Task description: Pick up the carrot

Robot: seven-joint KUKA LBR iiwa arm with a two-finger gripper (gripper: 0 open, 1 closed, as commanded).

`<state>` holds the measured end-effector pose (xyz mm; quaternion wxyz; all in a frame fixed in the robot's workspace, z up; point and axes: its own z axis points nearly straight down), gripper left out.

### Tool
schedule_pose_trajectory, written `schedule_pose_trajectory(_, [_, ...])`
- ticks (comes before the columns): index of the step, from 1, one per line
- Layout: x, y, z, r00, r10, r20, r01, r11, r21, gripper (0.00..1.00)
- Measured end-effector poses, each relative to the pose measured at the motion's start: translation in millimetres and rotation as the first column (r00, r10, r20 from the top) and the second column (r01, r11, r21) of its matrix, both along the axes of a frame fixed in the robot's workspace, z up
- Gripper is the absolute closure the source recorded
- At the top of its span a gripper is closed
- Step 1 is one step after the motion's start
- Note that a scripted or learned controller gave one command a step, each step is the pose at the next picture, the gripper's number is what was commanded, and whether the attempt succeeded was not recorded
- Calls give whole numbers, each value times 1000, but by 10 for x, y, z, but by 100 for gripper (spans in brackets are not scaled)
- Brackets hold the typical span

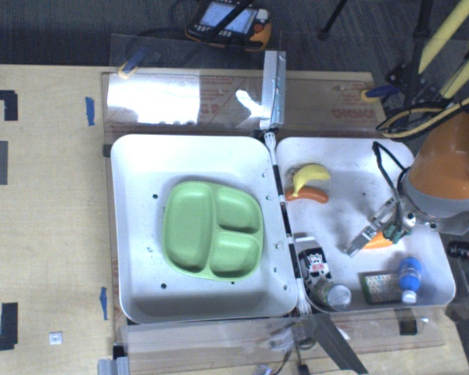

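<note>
The carrot (380,242) is a small orange piece in the right bin (352,158), towards its right side. My gripper (367,237) hangs right over it, coming in from the right below the arm's orange band (445,166). The gripper's grey metal covers part of the carrot, so only the carrot's lower right edge shows. Whether the carrot rests on the bin floor or is raised off it is unclear.
A yellow banana (309,176) and a red-orange sausage-shaped item (309,196) lie at the right bin's upper left. A blue-capped bottle (409,278), a dark packet (381,287), a round can (334,294) and a small black box (313,261) line its front. The left bin (133,170) holds a green divided plate (213,229).
</note>
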<state>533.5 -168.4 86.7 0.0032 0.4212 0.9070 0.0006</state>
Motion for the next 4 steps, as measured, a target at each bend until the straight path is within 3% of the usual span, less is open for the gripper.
schedule_pose_trajectory(1, [-289,-419,919,927,-375,-2,375,927,1,0])
schedule_pose_trajectory(2, [172,-535,364,971,-240,-2,240,971,1,0])
schedule_pose_trajectory(3, [327,-325,-6,999,-35,-2,35,999,1,0])
schedule_pose_trajectory(4, [349,-325,115,999,-35,5,35,999,0,100])
